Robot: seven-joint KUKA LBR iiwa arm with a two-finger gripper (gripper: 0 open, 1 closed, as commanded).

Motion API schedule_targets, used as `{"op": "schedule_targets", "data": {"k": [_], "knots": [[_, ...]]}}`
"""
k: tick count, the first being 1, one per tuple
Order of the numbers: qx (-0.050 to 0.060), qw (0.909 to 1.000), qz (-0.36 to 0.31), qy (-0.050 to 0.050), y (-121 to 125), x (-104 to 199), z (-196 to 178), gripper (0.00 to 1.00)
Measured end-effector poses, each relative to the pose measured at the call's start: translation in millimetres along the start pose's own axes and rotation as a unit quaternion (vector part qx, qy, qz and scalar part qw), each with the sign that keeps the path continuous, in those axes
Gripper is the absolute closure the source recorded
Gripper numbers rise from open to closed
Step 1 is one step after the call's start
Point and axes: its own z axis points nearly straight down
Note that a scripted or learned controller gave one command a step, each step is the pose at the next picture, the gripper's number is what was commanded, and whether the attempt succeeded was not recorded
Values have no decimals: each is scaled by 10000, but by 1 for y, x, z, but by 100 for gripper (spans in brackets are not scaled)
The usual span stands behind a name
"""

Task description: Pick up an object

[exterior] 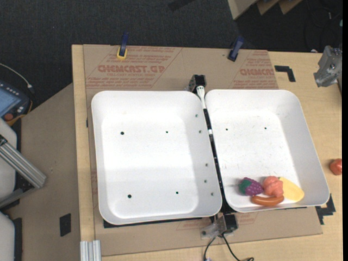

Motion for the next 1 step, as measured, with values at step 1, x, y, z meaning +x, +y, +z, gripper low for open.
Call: {"op": "schedule_targets", "data": {"k": [1], "knots": [[96, 9999, 28, 9, 26, -34, 106, 100]]}}
